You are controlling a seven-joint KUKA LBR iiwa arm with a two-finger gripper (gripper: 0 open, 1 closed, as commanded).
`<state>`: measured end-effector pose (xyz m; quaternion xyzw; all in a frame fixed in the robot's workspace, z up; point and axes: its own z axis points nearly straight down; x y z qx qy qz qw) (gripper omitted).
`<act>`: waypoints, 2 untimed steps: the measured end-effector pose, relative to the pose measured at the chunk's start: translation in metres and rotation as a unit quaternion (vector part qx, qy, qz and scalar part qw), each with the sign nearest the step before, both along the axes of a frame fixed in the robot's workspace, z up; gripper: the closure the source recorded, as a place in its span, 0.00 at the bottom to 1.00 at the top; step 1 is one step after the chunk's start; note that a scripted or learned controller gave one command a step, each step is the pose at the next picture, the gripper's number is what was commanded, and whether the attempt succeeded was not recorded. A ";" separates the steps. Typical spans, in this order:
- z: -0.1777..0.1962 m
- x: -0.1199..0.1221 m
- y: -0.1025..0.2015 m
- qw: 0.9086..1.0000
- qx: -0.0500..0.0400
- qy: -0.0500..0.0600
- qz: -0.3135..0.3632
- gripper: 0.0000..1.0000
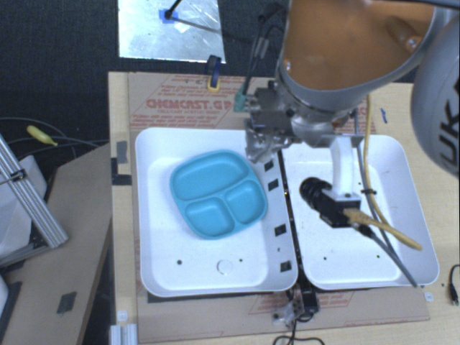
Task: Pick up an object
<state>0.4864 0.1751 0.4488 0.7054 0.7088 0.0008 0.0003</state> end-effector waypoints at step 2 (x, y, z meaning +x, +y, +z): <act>0.005 0.000 -0.037 1.000 -0.001 0.003 -0.002 1.00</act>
